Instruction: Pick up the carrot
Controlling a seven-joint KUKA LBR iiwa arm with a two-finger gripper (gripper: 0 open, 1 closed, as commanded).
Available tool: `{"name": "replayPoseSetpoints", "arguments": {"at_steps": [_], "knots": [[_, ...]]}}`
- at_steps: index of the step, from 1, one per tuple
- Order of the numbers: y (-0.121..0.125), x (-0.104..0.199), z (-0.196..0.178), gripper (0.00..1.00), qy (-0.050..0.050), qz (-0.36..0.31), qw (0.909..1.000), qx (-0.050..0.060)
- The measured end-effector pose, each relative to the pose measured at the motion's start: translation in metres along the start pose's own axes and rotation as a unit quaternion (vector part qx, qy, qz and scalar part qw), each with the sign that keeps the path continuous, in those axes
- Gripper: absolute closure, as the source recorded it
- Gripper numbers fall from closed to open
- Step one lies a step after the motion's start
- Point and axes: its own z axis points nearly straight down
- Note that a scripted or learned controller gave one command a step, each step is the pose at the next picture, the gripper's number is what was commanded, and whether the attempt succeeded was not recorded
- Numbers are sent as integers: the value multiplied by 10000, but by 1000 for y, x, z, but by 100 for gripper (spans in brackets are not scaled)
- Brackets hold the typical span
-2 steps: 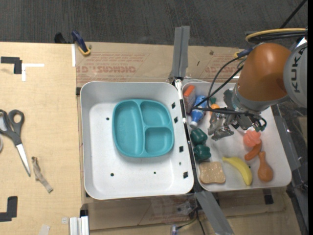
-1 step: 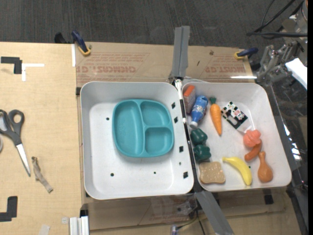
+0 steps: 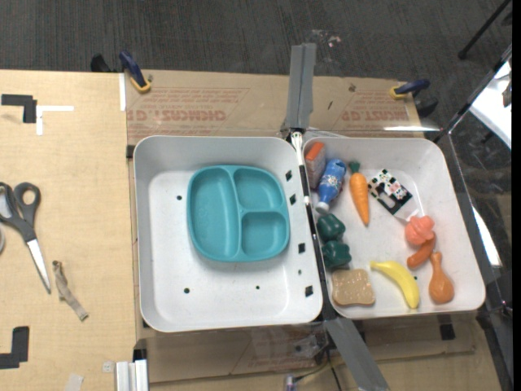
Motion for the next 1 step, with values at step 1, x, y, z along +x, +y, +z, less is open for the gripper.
{"name": "replayPoseSetpoints", "arguments": {"at_steps": [1], "knots": [[0,0,0,0,2,-2,10000,-3]]}}
